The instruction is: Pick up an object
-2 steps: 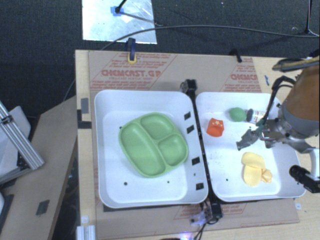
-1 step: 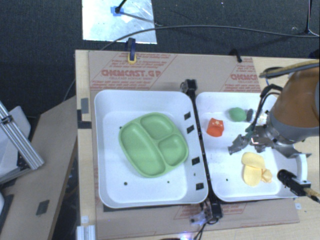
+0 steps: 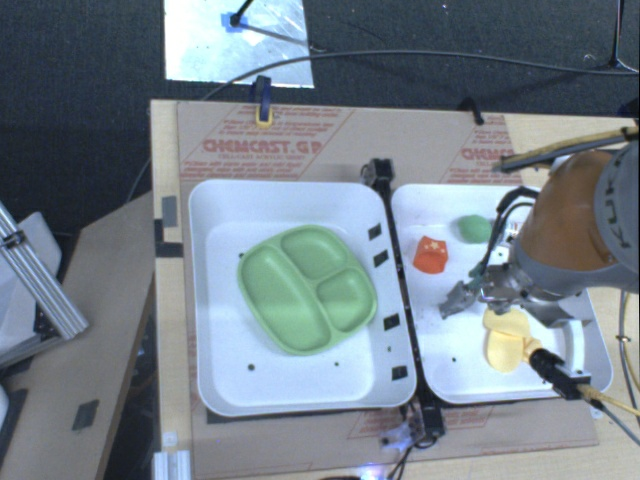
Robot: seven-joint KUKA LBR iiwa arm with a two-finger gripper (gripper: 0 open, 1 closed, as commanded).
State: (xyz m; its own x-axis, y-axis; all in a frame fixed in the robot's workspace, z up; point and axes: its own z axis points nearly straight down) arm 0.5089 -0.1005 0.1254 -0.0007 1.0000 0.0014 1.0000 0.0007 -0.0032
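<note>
Grey arm [image 3: 585, 218] reaching from right, jaws low, empty

Arm [image 3: 585, 223]: cut off by the right edge. Right bin [image 3: 440, 368]: far right part hidden under the arm. Yellow object [image 3: 505, 340]: upper edge partly covered by the gripper [image 3: 462, 298]. Green object [image 3: 474, 229]: right side masked by cabling. Worktop [image 3: 300, 133]: lettering partly covered by the bins.
</note>
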